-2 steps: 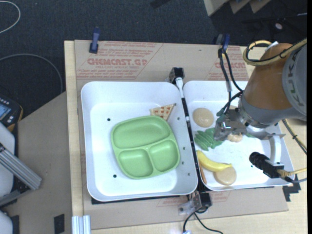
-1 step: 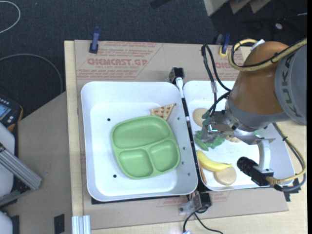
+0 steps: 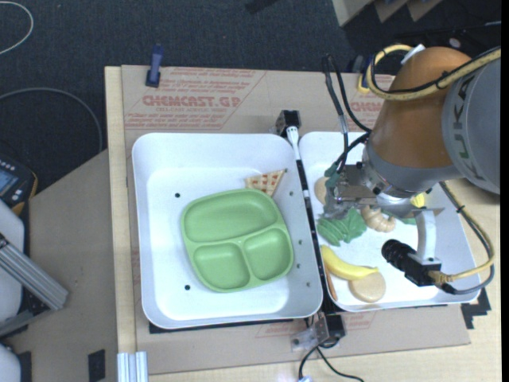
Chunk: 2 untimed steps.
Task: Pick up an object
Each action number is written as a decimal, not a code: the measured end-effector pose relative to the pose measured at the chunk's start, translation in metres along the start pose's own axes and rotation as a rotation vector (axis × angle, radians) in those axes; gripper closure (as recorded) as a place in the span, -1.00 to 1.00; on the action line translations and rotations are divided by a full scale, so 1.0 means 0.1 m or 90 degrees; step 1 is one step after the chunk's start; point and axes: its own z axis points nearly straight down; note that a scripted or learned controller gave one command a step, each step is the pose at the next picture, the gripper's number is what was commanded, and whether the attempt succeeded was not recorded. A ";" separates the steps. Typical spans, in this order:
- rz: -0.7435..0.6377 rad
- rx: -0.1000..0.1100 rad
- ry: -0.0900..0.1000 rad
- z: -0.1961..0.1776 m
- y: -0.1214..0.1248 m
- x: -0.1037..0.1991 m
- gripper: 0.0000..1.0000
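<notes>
My gripper (image 3: 343,201) hangs low over the right bin (image 3: 445,289), under the orange wrist band. Right below its tip lies a green leafy toy (image 3: 342,227). A beige peanut-shaped piece (image 3: 378,218) sits just to the right of it, and a pale round piece (image 3: 321,188) peeks out at the gripper's left. Nearer the front lie a yellow banana (image 3: 348,267) and a tan round biscuit (image 3: 368,286). The arm hides the fingertips.
The left bin (image 3: 151,237) holds a green divided plate (image 3: 237,239) with a waffle wedge (image 3: 266,182) at its far edge. A black cable connector (image 3: 407,262) hangs over the right bin. A black clip (image 3: 288,122) sits where the two bins meet.
</notes>
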 end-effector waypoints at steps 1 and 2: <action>-0.004 0.006 0.002 0.52 -0.11 0.92 1.00; -0.007 -0.009 0.006 -1.14 -0.20 1.59 1.00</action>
